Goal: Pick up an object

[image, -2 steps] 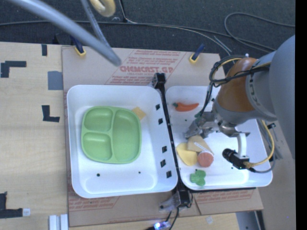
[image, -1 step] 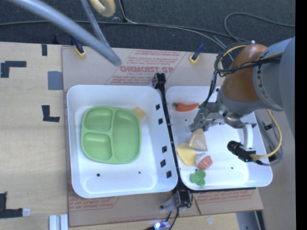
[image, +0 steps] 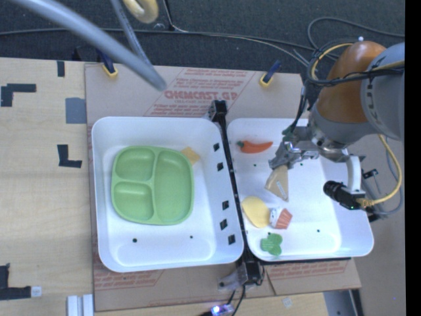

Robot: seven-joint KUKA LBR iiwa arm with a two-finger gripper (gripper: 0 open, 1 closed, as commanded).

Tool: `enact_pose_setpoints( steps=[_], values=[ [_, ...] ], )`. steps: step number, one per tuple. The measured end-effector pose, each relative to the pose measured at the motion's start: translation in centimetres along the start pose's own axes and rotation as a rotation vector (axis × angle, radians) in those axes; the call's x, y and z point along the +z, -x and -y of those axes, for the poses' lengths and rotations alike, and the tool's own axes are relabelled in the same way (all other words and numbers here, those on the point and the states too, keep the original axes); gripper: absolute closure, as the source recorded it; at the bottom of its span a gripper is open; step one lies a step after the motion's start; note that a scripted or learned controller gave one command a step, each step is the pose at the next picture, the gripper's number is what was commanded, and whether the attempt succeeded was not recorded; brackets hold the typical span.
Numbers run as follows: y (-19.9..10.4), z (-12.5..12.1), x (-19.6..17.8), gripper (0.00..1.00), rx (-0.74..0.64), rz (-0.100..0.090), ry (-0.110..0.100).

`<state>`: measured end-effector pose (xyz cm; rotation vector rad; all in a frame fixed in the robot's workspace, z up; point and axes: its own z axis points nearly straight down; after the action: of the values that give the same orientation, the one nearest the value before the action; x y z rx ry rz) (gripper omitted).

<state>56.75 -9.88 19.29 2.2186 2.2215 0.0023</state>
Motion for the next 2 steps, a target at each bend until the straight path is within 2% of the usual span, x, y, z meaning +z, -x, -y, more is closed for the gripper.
enact_pose_setpoints(
  steps=[1,2],
  values=[
    [0.0,-0.1,-3.9,1.0,0.0,0.0,0.001],
    [-5.3,-1.7,-4.7,1.0,-0.005,-0.002,-0.002]
  ],
)
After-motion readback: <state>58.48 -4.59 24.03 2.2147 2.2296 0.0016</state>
